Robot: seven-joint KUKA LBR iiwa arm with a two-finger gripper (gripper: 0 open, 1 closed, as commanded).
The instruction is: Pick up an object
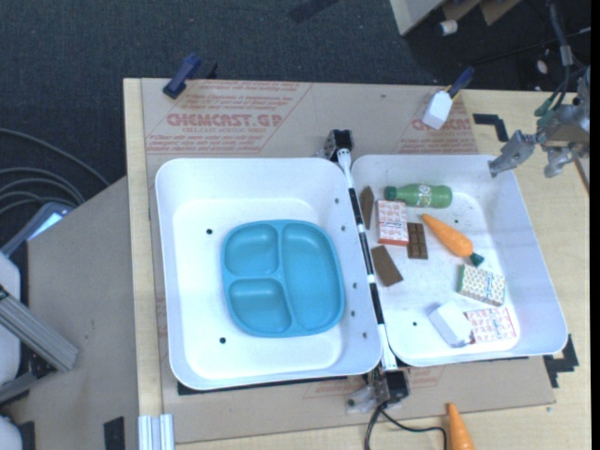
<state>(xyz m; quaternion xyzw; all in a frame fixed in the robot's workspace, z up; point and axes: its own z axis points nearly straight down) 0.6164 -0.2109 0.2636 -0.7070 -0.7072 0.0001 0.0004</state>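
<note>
The right bin point(527, 251) holds several small items: a green bottle point(420, 195) lying on its side, an orange carrot point(447, 235), a red and white packet point(392, 222), two brown bars point(417, 240) point(385, 264), a patterned box point(482, 286), a white block point(450, 322) and a printed card point(493, 326). My gripper point(532, 160) hangs over the bin's far right corner, open, with nothing between its fingers. It is well to the right of the bottle and behind the carrot.
A blue divided plate point(283, 277) lies in the left bin point(187, 190). Clamps point(339, 142) join the bins at the back and front. A white tool point(439, 111) and a blue clip point(182, 76) lie on the board behind.
</note>
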